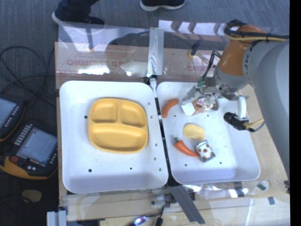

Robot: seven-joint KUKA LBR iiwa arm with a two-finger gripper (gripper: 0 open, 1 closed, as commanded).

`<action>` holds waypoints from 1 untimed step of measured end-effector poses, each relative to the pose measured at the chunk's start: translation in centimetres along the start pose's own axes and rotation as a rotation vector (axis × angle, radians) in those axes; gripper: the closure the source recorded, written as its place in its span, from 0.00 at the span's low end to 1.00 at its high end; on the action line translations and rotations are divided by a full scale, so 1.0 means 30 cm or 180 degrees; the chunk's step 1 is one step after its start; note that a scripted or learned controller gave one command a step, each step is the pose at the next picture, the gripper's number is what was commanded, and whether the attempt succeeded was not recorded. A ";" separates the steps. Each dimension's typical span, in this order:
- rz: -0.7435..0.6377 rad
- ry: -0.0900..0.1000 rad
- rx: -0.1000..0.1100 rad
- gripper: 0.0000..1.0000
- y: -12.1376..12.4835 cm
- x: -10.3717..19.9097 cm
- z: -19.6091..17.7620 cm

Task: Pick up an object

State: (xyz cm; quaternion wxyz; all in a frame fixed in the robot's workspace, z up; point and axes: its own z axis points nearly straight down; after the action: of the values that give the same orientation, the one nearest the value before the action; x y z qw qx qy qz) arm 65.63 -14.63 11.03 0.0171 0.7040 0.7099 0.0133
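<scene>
My gripper (203, 97) is low over the back of the right bin (244, 168), right above a red and white packet (201, 105); I cannot see whether it touches the packet. An orange sausage-shaped piece (169, 107) lies just left of the packet by the bin's left wall. A pale yellow oval piece (193, 131) rests in the middle of the bin. In front of it lie a small carrot (184, 148) and a little red and white can (205, 151), side by side.
The left bin (75, 173) holds a yellow divided plate (117, 125). The grey arm with its orange band (235, 62) comes in over the right bin's back right corner. A black cable plug (235, 120) hangs near the right wall. A person's feet (155, 1) stand behind the bench.
</scene>
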 end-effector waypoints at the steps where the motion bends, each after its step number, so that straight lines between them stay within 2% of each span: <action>1: -0.0013 -0.0006 -0.0056 1.00 0.021 0.008 -0.055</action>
State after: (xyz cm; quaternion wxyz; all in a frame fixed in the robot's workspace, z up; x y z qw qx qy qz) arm 66.18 -14.37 12.71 0.0240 0.7024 0.7111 0.0189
